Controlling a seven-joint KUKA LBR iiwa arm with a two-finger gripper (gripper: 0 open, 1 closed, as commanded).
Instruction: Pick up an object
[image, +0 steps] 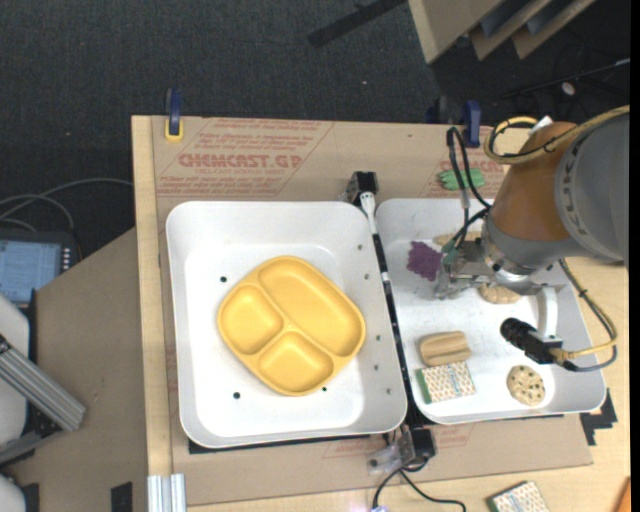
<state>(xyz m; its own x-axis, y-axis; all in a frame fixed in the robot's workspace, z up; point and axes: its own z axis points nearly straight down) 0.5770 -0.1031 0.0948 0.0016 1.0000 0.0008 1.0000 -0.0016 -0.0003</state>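
No object is named, so the likely target is the purple clump (424, 259). It sits on the floor of the right bin (475, 320), upper left part, and is the item closest to the tool. The arm (530, 200) comes in from the right of the frame, wrist low over the bin, with the jaws just beside the clump on its right. Can't tell from this angle if the jaws are apart or together, or if they touch it. Nothing looks lifted, and every item appears to rest on the bin floor. My read: approach done or nearly so, grasp unconfirmed, lift and clear-out not yet done. Other candidates in the same bin are a tan piece (497, 293) partly tucked under the wrist, a tan roll (444, 347) lower down, a patterned packet (446, 381) just below the roll, and a cookie (526, 384) at lower right. The left bin (200, 250) holds a yellow divided tray (290, 325), well apart from the arm. Both bins sit side by side on the bench (250, 150).
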